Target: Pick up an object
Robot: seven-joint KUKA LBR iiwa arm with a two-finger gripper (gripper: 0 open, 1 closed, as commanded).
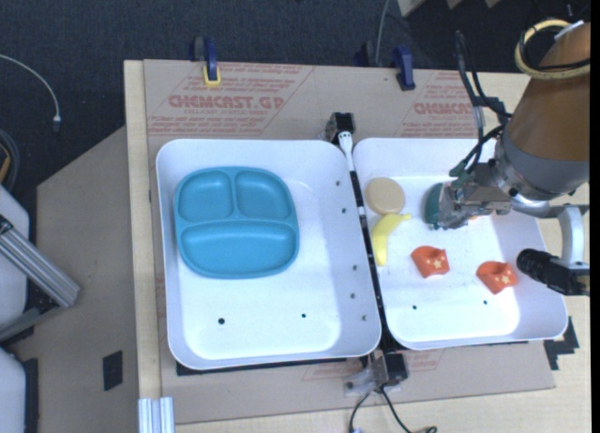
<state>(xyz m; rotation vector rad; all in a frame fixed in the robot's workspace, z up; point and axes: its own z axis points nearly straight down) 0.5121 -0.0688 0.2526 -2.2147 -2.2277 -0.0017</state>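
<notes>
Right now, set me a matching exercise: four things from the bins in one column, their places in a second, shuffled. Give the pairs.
Things:
1. blue three-compartment plastic tray
2. yellow toy banana
3. round tan disc
4. dark green object

Places:
A. right bin, directly behind the banana
B. left bin
C. at the gripper, right bin
D. right bin, by the divider, left of a red piece

Pairs: 1-B, 2-D, 3-A, 4-C
</notes>
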